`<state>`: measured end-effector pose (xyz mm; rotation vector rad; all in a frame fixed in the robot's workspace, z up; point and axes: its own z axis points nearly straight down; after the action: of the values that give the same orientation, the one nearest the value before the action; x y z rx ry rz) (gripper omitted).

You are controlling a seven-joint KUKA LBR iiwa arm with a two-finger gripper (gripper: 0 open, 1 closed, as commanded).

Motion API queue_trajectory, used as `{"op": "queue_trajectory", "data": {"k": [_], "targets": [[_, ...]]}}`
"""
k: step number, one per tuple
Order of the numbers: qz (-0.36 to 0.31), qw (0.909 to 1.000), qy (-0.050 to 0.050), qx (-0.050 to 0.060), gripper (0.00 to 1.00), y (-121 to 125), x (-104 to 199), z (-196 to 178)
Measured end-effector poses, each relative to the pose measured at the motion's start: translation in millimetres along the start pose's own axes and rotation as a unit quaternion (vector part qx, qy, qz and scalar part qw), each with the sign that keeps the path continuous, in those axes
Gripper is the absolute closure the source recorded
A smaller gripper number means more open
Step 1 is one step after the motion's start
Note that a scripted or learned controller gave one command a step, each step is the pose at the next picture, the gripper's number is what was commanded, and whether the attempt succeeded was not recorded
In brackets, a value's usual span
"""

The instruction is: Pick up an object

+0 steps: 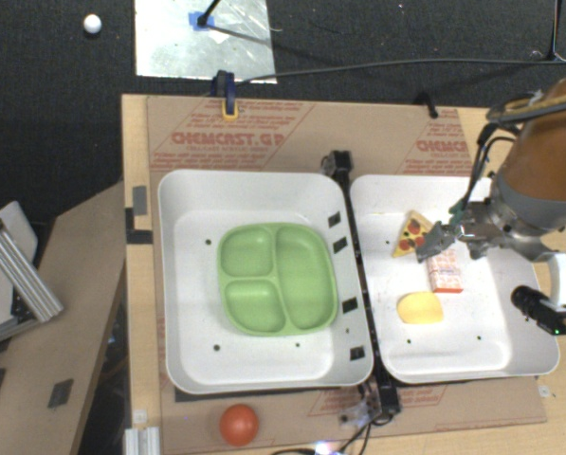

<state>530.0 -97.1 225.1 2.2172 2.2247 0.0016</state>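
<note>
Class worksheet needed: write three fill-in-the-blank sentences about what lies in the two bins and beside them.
1. The green divided plate lies in the ____ bin.
2. The right bin holds a pizza slice toy, a small red-and-white box and a ____ block.
3. The ball on the cardboard in front of the left bin is ____.

Missing words: left; yellow; orange

Grey arm (538, 207), orange band, black cables

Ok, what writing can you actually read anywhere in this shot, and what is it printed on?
"CHEMCAST GP", in red, on the brown board behind the left bin.
The same red print repeats on the board behind the right bin, but there it is slanted and partly cut off by the arm, so it cannot be read fully.
The small red and white packet in the right bin has markings too small and blurred to read.
</note>
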Motion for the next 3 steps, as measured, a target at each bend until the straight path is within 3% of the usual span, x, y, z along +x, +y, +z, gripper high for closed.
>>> {"op": "queue_trajectory", "data": {"k": [2,3], "targets": [[0.001,1.0,0.0,0.002,0.0,3,5,119],[0.001,1.0,0.0,0.001,0.0,3,5,142]]}}
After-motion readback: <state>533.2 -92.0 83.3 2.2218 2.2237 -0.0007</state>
